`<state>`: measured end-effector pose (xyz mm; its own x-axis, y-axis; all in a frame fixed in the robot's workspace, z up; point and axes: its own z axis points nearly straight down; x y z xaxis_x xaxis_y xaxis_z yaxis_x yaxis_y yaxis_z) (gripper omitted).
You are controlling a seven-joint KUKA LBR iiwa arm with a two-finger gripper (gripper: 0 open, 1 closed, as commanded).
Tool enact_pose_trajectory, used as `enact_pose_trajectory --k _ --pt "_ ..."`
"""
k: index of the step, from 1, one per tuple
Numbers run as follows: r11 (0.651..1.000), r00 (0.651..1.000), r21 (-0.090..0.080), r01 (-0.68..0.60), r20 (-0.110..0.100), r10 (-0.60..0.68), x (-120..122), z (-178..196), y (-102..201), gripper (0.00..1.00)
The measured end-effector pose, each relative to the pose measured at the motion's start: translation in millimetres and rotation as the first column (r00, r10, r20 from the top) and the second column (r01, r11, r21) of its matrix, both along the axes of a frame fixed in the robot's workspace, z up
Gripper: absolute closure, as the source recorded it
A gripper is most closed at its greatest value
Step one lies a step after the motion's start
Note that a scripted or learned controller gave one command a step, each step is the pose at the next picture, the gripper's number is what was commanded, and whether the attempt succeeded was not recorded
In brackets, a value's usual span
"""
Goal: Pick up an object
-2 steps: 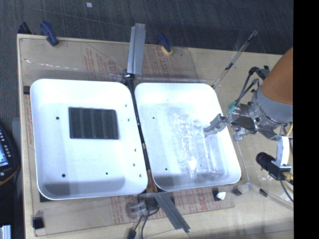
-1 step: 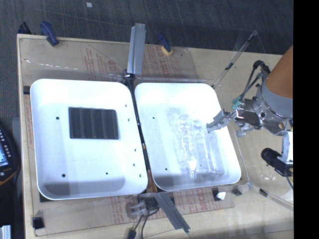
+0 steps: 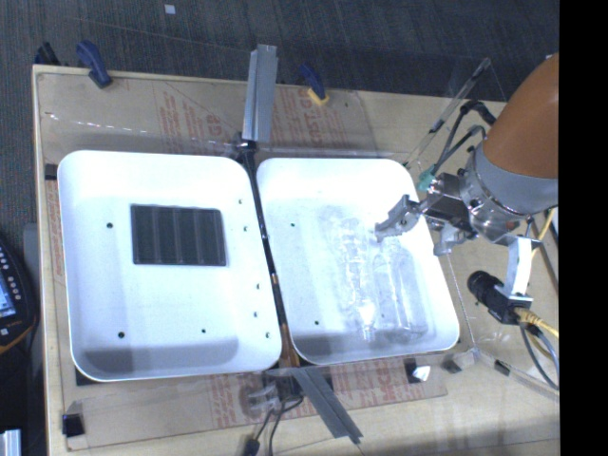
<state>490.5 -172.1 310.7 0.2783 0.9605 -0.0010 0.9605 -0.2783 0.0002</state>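
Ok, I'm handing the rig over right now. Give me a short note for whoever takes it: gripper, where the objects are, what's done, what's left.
Gripper: over the right bin's upper right part, arm reaching in from the right. I cannot tell how the jaws stand, and nothing visible is held.
Objects: a heap of clear plastic items lies in the right bin, from its centre towards the near edge, hard to tell apart against the white. The left bin holds a dark ribbed rectangular tray, lying flat.
Done: no pick yet, by the look of it.
Left: descend on one clear item, grasp it and lift.
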Motion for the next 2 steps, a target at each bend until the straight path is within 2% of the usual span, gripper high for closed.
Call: enact_pose_trajectory --k 1,2 --pt "0.995 0.995 0.002 -0.102 -0.001 0.102 -13.1 -16.3 -30.7 0.00" --pt "0.993 0.993 0.000 0.117 0.001 -0.117 0.4 61.9 -28.3 0.00"
